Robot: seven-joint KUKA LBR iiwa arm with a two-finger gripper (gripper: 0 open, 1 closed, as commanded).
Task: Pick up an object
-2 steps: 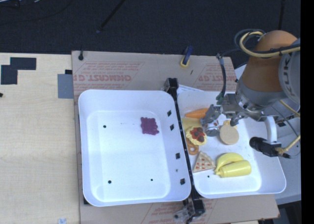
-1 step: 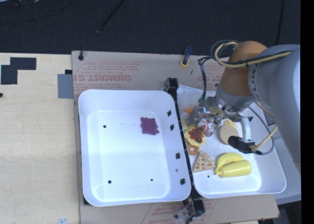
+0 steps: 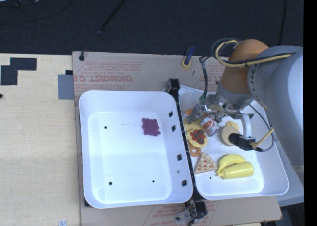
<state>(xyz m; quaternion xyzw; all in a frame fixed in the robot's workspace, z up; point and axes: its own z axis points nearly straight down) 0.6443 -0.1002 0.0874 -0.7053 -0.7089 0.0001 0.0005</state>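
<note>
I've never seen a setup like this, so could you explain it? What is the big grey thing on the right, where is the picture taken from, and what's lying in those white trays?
The grey machine with the orange band is a robot arm. It reaches in from the right, and the picture comes from one fixed camera above the bench, looking down at a slant. At the arm's tip is a pincer for grasping things, lowered into the right bin. That bin holds toy food: a yellow banana, a pizza slice, and a jumble of smaller pieces under the pincer that I can't name for certain. The left bin holds one purple bunch of grapes. Whether the pincer has gripped anything is hidden from this angle.
</note>
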